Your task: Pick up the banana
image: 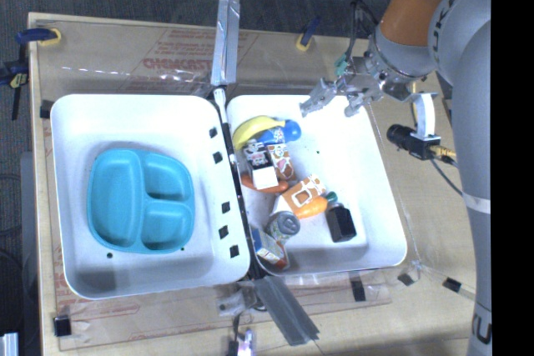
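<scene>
Dark carpet surrounds the worktop [117, 46], which bears two white bins. Banana [254, 129] lies in the right bin [375, 204], at the far left corner against the divider, with a blue object [290, 129] touching its right end. Just nearer than the banana: a carton [267, 162], an orange toy [302, 198], a can [284, 224] and a black block [340, 223]. Pincer [334, 100] hovers right of the banana, above the bin's far rim, fingers apart, nothing between them. Left bin [75, 263] holds a blue divided tray [140, 198].
</scene>
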Available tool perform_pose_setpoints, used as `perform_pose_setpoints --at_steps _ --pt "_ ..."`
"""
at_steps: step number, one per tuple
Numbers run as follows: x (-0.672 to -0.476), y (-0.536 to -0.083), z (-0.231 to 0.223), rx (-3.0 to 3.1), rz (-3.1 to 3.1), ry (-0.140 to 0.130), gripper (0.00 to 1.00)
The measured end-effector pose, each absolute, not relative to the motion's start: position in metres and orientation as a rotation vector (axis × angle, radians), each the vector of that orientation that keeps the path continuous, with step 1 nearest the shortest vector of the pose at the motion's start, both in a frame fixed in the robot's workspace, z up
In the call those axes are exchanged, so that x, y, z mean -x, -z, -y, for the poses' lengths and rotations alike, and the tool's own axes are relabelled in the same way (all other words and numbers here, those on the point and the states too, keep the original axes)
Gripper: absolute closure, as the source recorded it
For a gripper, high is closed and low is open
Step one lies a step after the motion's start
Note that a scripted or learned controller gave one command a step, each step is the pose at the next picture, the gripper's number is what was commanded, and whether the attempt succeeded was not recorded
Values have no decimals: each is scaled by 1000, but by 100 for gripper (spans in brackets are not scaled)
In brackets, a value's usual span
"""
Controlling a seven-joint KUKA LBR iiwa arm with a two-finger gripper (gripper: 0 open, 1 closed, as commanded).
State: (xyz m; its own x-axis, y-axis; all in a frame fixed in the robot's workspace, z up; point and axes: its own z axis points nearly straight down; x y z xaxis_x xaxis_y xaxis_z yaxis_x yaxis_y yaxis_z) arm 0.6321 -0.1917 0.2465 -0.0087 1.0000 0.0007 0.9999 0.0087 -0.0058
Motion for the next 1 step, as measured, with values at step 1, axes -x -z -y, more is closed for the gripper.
perform_pose_setpoints --at_steps 1 --pt "-656 -143 141 2115 2317 -7 0"
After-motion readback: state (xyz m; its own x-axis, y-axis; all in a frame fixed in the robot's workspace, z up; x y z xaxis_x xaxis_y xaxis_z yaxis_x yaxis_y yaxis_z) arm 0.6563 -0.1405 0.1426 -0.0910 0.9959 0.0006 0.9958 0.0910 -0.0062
